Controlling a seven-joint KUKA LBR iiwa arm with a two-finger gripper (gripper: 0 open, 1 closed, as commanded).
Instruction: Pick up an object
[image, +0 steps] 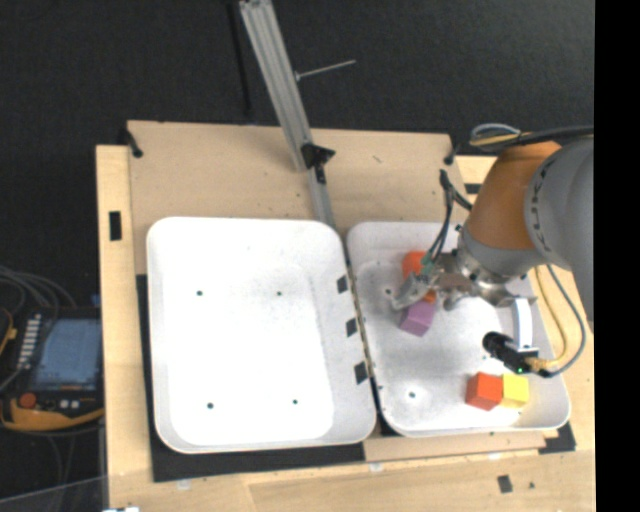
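My gripper reaches into the right bin from the right, low over a purple block that lies just below its tips. An orange object sits right behind the gripper, partly covered by it. Near the bin's front right corner an orange-red block rests against a yellow block. The grey arm with its orange band hangs over the bin's right side and hides part of it.
The left bin lies beside the right one, with a dark divider strip between them. A slanted metal pole rises behind the bins. Cables and a black connector trail over the right bin's right side.
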